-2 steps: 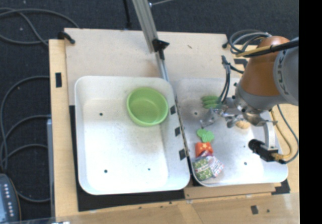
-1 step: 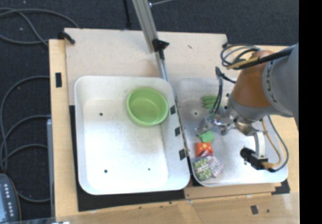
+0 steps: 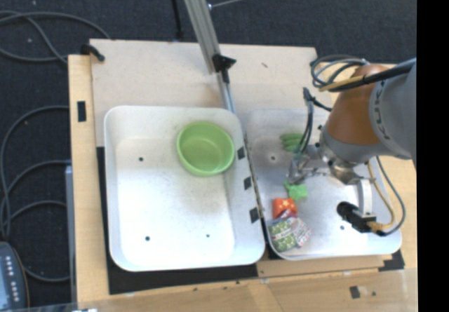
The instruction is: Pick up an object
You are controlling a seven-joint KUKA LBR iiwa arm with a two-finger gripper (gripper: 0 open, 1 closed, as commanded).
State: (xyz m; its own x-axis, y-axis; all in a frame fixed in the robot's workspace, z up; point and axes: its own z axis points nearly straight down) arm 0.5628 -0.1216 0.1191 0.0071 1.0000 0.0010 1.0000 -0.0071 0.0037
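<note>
A green bowl [image 3: 205, 148] sits upright in the left bin [image 3: 133, 233], near its far right corner. In the right bin [image 3: 365, 244] lie a small green piece [image 3: 297, 191], a red-orange object [image 3: 283, 207], a green-and-white speckled packet [image 3: 290, 233] and another green item [image 3: 291, 140] further back. My gripper [image 3: 300, 172] reaches down into the right bin just above the small green piece. The wrist hides its tips.
A slanted metal pole [image 3: 203, 23] crosses from the top to the gap between the bins. Cables [image 3: 337, 72] loop above the arm's orange band [image 3: 351, 118]. A black part [image 3: 354, 218] hangs by the arm over the right bin.
</note>
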